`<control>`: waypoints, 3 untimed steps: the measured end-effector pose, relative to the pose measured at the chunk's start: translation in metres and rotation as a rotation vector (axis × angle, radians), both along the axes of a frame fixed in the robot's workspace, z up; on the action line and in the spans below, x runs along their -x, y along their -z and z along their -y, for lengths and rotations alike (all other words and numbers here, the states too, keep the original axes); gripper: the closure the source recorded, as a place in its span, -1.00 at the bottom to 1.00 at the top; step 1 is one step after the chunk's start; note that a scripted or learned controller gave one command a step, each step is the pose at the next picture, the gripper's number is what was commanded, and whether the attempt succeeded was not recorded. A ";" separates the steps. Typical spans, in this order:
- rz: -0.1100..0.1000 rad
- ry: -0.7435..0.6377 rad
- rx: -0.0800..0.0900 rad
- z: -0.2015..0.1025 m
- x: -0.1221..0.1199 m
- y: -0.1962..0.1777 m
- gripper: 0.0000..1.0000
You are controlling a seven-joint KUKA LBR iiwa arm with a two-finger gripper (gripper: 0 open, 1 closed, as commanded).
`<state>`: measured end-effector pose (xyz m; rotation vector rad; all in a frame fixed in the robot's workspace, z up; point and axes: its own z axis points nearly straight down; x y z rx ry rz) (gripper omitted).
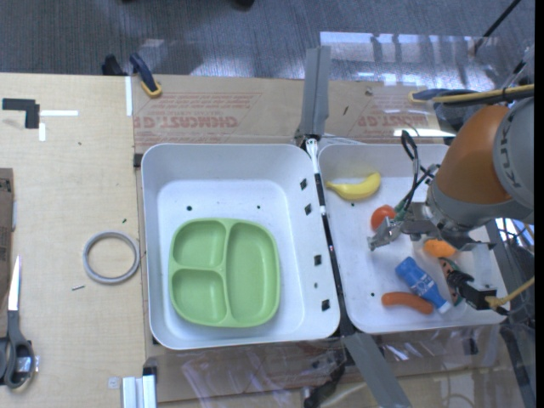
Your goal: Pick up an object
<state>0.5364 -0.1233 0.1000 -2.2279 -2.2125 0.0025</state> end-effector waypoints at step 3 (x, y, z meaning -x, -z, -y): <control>-0.001 -0.004 -0.001 -0.006 0.056 0.010 -1.00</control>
